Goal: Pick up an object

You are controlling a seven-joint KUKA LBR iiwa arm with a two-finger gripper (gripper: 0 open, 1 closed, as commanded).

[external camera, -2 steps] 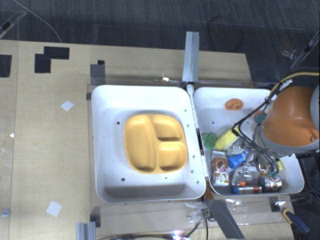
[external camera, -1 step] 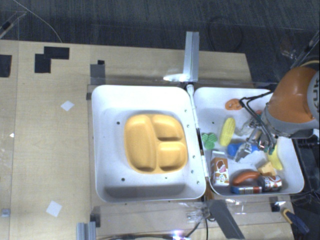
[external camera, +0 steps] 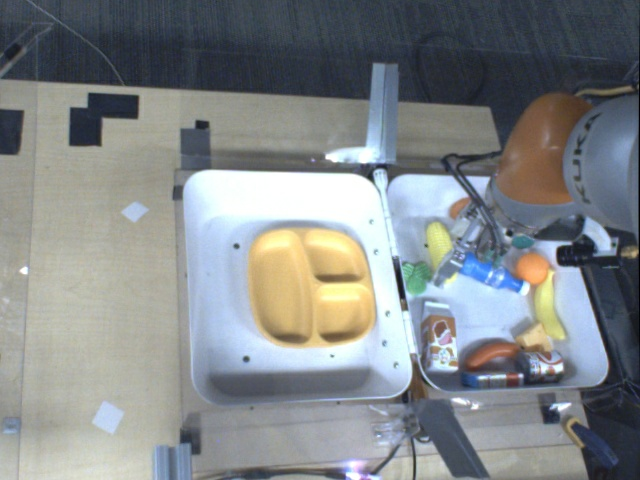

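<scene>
1. Near the front edge of the right bin (external camera: 598, 373) we see a sausage (external camera: 487, 352), a can (external camera: 541, 370) and a small carton (external camera: 438, 335).
2. In mid-bin the gripper (external camera: 462, 256) hangs over a blue bottle (external camera: 494, 274); whether it is clenched or released, we cannot tell.
3. We judge it should descend straight, centred across the bottle, clear of the corn cob (external camera: 438, 238) and orange (external camera: 532, 267).
4. The left bin (external camera: 205, 298) holds a yellow divided tray (external camera: 308, 284).

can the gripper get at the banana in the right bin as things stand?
Probably yes. The banana lies along the right side of the right bin with nothing on top of it. The gripper is over the same bin, near the blue bottle. The orange sits close beside the banana's upper end.
</scene>
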